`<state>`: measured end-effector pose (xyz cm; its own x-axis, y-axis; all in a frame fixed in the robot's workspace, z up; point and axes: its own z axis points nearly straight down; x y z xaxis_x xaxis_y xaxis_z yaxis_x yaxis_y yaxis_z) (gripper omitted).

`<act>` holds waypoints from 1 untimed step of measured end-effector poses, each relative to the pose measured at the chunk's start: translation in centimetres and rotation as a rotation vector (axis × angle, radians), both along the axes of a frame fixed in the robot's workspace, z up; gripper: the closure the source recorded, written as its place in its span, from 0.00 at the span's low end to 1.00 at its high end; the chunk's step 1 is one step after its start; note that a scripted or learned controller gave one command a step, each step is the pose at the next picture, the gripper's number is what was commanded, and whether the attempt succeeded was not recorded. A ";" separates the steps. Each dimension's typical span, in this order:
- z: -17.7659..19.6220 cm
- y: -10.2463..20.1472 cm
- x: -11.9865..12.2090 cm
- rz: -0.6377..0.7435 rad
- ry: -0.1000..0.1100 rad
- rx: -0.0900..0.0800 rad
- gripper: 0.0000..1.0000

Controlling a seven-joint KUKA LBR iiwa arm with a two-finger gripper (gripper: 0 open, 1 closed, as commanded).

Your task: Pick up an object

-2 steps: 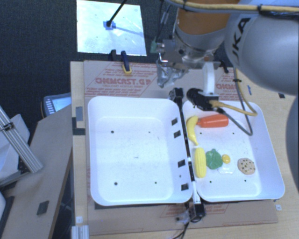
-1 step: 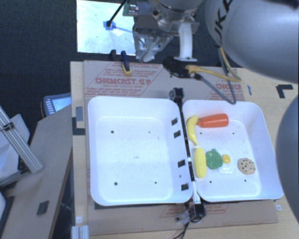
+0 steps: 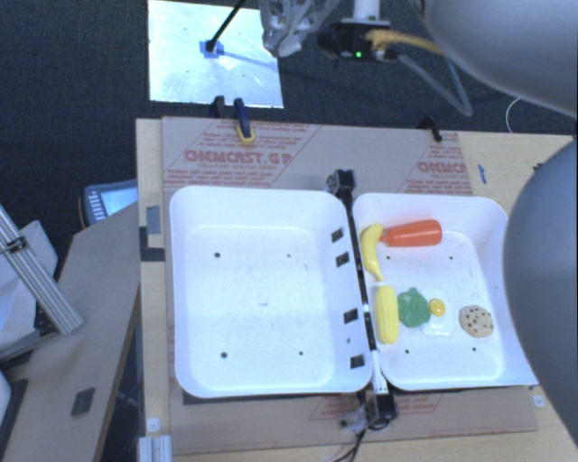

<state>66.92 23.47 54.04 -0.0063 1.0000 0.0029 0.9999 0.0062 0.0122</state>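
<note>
Well below the end effector (image 3: 291, 27), the carrot (image 3: 413, 234) lies in the right bin (image 3: 492, 217).

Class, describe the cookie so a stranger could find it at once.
Look in the right-hand bin. Near its right side lies the cookie, right of the green vegetable. It alone is round, tan and dark-speckled.

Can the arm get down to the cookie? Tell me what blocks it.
Probably yes. The cookie lies flat on the right bin's floor, apart from the green toy and small yellow piece, nothing over it.
</note>
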 end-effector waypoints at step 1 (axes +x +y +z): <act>-7.7 -0.1 -2.3 -0.005 0.018 -0.005 1.00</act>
